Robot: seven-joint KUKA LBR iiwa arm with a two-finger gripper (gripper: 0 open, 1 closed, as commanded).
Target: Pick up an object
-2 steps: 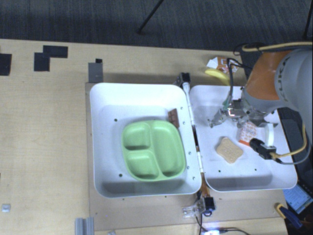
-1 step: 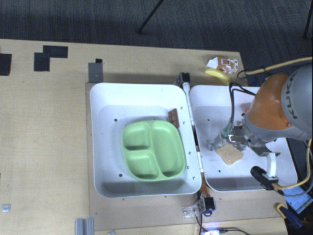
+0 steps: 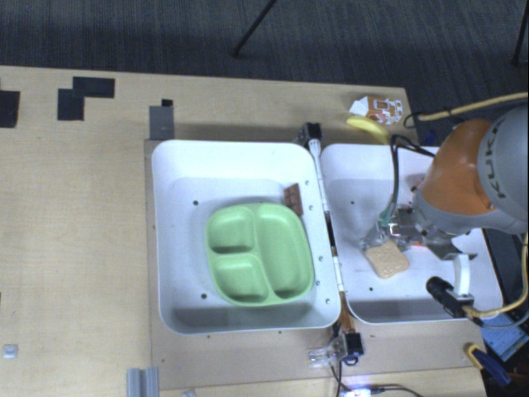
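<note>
Pincer low in the right bin, over a tan piece: grasp step, outcome unconfirmed.

Well left of the pincer [image 3: 387, 236], a green divided tray [image 3: 259, 252] lies in the left bin [image 3: 173, 222], a small brown scrap [image 3: 293, 196] at its upper corner. The tan sponge-like piece [image 3: 388, 260] sits just below the pincer, touching or nearly so, on the right bin [image 3: 355, 180] floor. Cannot tell how the pincer stands, wide or narrow. Next move likely calls for closing squarely on the piece, then lifting. Light wood counter [image 3: 74, 246]; dark carpet beyond, wrappers [image 3: 376, 110] past the bin's far edge.
</note>
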